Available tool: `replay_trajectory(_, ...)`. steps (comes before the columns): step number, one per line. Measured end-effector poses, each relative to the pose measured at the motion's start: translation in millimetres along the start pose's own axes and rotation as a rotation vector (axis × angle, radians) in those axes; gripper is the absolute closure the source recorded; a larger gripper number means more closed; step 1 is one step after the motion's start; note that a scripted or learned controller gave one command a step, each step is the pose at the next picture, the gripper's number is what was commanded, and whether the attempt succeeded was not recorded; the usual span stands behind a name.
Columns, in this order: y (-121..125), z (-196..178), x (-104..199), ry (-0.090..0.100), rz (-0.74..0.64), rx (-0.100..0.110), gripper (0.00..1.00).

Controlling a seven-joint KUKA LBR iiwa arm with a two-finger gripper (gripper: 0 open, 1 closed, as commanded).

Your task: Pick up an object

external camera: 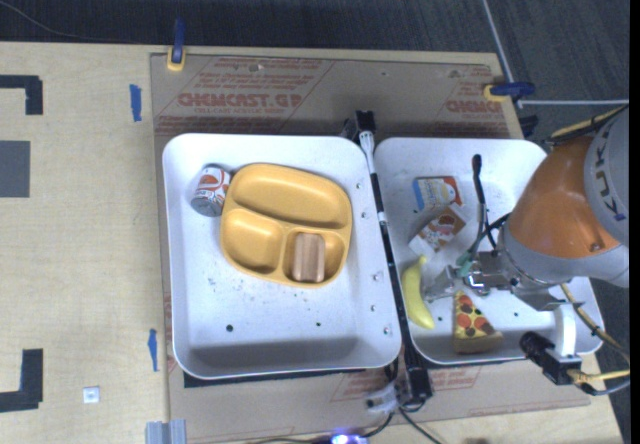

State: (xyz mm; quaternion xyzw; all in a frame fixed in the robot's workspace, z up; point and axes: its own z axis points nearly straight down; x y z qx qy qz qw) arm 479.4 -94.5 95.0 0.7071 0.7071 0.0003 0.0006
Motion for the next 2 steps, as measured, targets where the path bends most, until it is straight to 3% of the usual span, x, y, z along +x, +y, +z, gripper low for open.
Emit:
replay_trajectory(1,0.8,-9.8,-0.2,-0.001,0.001,-0.003,1.0)
replay_trajectory(2,60.3,-89.9,80.1,0.001,-0.002,0.0,1.0)
